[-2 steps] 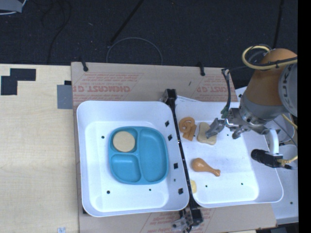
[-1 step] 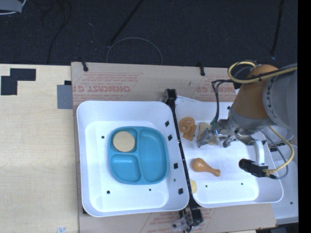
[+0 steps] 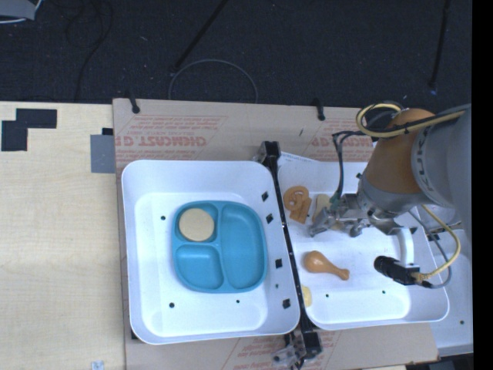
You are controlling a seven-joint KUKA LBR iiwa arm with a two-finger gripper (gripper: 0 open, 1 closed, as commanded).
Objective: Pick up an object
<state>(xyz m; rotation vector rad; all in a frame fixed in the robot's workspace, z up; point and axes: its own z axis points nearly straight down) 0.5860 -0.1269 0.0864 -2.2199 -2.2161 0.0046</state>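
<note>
Drumstick (image 3: 324,265) lies loose in right bin (image 3: 370,314) — jaws (image 3: 322,223) above, grip unclear.

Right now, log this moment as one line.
end effector: over right bin | nearest: pretzel | drumstick: loose | left bin: blue tray

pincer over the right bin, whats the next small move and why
Probably a short drop toward the pretzel. The pincer sits in the right bin just right of that brown pretzel and nothing shows between its tips. The toy drumstick lies lower, apart from it, so the pretzel looks the nearer pick, though the slanted view hides the height.
</note>
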